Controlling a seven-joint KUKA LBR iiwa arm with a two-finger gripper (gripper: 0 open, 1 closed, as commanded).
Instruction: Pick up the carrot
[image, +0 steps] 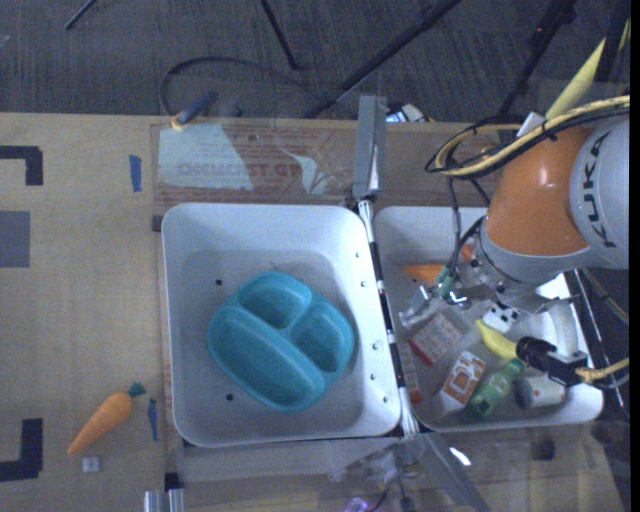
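Wooden bench (80, 330), two white bins (190, 240) side by side, toy carrot (100, 420) lying left of them

Two bins side by side on the table (80, 330), divided plate (282, 340) in the left bin (190, 240), packets and a bottle (493, 388) crowded in the right bin (400, 235), arm (545, 205) above it, carrot (103, 418) on the table left of the left bin

Wooden bench on a dark floor

The light wooden bench (80, 300) carries black and blue tape marks; beyond it, dark grey carpet (120, 50) is crossed by black cables and stand legs.
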